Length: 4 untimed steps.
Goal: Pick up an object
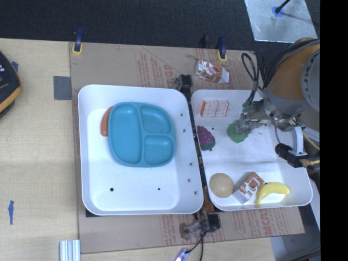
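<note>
Reaching in from the right, the gripper (249, 118) sits low over the green object (237, 132) in the right bin (255, 151), apparently lined up to grasp it (grip state cannot be told), well apart from the banana (273, 191).

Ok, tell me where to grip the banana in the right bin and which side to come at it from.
Take the banana across its narrow middle, coming straight down from above. It lies flat in the right bin, curved, near the front wall, so a sideways approach looks blocked. The small carton sits close against its left end, so fingers probably fit best front and back of the curve, toward the right half.
</note>
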Each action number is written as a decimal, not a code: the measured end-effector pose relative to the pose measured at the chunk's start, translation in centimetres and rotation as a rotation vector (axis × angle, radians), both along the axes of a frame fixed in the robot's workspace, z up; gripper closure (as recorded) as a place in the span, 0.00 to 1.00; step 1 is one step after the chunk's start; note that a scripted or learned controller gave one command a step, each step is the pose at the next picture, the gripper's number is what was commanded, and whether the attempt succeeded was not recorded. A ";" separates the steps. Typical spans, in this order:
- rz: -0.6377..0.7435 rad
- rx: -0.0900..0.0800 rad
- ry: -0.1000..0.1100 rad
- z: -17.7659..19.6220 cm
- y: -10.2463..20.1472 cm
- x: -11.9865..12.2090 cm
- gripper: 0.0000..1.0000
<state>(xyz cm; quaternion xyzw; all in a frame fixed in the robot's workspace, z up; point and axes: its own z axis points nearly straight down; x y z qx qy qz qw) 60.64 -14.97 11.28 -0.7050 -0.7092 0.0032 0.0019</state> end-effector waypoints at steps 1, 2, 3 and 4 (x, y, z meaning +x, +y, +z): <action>0.001 0.000 0.000 0.0 0.0 0.0 0.00; -0.003 0.001 -0.002 -2.1 0.0 -0.1 0.00; -0.003 0.000 -0.002 -1.0 -0.1 -0.1 1.00; -0.003 0.000 -0.001 0.0 -0.2 -0.1 1.00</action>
